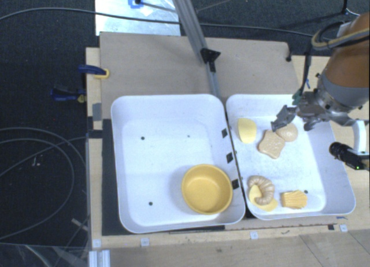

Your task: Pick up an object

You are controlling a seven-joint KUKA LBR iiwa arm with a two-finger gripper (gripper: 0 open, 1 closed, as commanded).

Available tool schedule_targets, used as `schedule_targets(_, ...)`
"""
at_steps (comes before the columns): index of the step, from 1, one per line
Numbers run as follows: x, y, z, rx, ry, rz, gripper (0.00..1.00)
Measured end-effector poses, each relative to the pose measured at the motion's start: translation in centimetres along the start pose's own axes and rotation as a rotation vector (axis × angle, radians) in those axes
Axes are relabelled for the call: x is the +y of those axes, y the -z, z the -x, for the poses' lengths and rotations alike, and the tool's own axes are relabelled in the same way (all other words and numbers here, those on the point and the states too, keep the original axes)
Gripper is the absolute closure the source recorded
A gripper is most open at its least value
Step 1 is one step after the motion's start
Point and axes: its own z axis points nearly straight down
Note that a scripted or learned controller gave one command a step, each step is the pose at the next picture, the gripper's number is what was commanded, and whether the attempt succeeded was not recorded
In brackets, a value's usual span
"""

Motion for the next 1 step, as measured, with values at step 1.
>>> schedule_targets(1, 0.59, -5.09, 0.83, 0.0, -0.001, -0.002, 0.0)
